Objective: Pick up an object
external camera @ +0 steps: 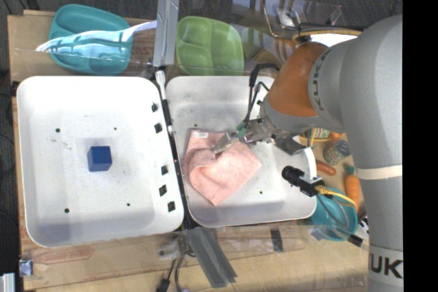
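A pink cloth (222,171) lies crumpled in the right bin (205,92). My gripper (229,141) is low over the cloth's upper edge, its metal fingers touching the fabric near the top. The grey arm with its orange band (298,89) reaches in from the right above the bin. A small blue cube (100,158) sits alone in the left bin (41,99), far from the gripper.
A teal scoop-shaped container (89,37) and a green tray (209,44) stand behind the bins. Several small colourful items (335,161) lie right of the right bin, with a teal object (334,214) at its front right corner.
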Robot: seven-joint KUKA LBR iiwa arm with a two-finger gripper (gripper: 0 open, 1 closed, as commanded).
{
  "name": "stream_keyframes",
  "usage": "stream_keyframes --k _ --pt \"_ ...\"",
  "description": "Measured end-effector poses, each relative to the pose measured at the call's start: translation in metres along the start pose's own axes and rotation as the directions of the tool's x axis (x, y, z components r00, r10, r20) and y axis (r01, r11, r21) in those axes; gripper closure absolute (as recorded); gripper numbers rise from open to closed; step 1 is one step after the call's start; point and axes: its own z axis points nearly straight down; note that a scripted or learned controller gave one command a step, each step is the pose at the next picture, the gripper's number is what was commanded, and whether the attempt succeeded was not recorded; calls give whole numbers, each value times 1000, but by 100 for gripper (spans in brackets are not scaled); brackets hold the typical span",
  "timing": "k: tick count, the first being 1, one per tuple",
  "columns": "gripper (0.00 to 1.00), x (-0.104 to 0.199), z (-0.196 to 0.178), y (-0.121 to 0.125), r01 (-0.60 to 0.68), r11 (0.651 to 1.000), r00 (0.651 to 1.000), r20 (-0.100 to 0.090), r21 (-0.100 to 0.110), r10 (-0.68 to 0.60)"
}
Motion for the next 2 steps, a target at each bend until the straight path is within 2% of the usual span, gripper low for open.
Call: stream_keyframes --k 1,2 --pt "100 1 -10 0 4 1000 1000 -1 2 -4" --pt "100 28 -143 63 -176 984 984 0 -1 176"
